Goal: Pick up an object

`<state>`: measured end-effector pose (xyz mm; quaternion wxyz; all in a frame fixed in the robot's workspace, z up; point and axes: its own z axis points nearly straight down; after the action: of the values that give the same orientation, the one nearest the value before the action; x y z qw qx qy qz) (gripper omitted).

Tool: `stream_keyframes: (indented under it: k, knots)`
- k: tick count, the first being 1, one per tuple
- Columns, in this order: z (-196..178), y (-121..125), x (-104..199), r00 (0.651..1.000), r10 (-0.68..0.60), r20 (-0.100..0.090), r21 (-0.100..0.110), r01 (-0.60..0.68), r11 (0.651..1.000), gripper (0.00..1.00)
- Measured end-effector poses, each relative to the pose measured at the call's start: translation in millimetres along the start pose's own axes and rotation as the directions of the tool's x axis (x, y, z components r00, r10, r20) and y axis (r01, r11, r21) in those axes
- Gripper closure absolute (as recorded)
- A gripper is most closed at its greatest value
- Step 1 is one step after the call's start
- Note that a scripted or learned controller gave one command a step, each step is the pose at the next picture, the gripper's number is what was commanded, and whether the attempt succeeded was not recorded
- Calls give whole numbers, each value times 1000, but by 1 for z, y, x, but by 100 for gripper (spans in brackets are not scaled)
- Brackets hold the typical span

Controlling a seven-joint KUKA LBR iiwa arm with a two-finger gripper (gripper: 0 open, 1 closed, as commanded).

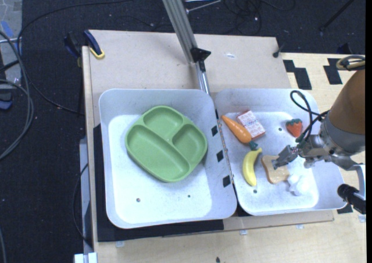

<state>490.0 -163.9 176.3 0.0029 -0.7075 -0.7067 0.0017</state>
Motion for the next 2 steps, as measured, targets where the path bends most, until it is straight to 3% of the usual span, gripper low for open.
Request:
stream_keyframes:
  k: [1, 2]
  knots:
    - [63, 0, -4, 1000, 1, 0, -2, -1, 1000, 0]
    - [83, 1, -4, 1000, 0, 2, -9, 0, 1000, 0]
